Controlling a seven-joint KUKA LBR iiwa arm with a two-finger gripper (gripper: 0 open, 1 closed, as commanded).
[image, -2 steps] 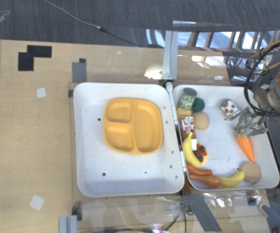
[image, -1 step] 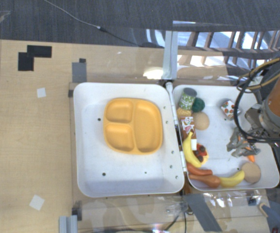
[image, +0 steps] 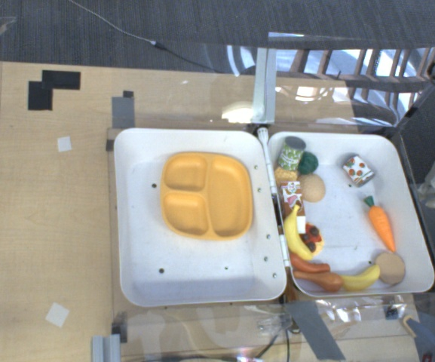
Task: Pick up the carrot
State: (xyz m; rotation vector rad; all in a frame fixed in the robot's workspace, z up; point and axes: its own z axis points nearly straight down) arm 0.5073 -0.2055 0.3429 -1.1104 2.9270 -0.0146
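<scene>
One carrot [image: 381,225] lies in the right bin [image: 338,202].

Carrot [image: 381,225] lies in right bin [image: 409,202], plate [image: 206,194] in left bin [image: 138,225].

- A pale wooden bench top [image: 44,225] spreads across the left, with black L-shaped tape marks [image: 51,87] near its far edge and small pale square tags [image: 65,144] stuck flat on it.
- Dark grey ribbed carpet [image: 164,6] runs behind the bench, crossed by a thin pale cable [image: 89,10].
- A clear glossy panel [image: 315,74] at the bench's far side throws back bright glare.
</scene>
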